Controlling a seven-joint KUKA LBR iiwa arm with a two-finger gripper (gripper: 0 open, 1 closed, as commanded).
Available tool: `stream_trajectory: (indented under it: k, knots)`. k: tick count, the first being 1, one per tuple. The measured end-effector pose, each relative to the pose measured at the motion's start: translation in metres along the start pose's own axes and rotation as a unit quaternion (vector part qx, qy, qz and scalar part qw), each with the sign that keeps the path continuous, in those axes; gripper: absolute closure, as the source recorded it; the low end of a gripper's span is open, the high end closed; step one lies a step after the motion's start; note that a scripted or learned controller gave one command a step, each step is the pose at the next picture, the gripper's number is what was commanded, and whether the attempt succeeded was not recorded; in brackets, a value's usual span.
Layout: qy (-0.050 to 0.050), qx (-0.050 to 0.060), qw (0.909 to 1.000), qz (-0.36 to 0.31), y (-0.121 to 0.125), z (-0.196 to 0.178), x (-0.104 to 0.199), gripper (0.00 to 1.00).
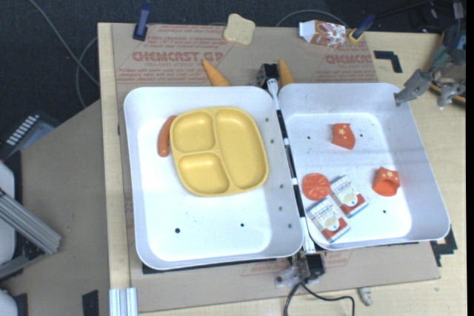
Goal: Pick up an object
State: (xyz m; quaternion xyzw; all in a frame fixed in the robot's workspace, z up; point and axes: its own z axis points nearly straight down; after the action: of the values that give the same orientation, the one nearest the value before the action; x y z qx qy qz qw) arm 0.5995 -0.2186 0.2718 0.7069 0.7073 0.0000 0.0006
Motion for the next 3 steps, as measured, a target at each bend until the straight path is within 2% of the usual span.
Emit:
stream_trajectory:
  k: [1, 2, 3]
  knots:
    - [0.002, 0.002, 1.0000, -0.001, 0.036, 0.146, 0.090, 0.00]
    - [0.001, 0.002, 1.0000, 0.000, 0.025, 0.188, 0.080, 0.00]
    - [0.000, 0.000, 1.0000, 0.000, 0.026, 0.177, 0.080, 1.00]
